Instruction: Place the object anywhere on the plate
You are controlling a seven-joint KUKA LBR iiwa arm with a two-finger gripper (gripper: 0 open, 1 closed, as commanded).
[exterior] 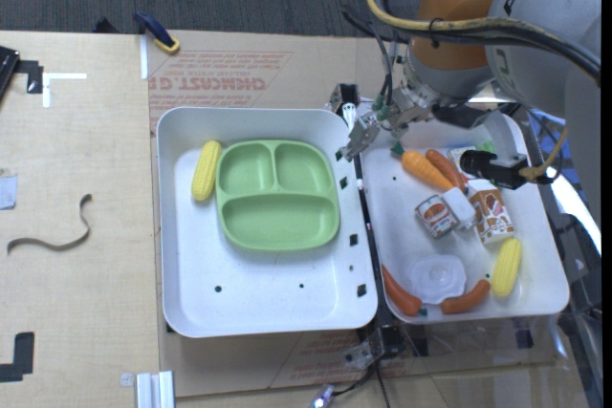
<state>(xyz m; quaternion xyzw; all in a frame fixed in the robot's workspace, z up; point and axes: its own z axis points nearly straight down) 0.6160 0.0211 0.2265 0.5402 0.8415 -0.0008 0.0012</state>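
Note:
A green divided plate lies in the left white bin. Just off its left rim, on the bin floor, lies a yellow corn cob. My gripper hangs over the wall between the two bins, near their far end and just past the plate's upper right corner. I see nothing in it. In the right bin lie an orange carrot, an orange sausage, two small cartons, a second corn cob, a clear lid and two more sausages.
The arm and its cables cover the far part of the right bin. Printed cardboard lies under the bins. On the wooden bench at the left are a curled brown strip and a blue clamp.

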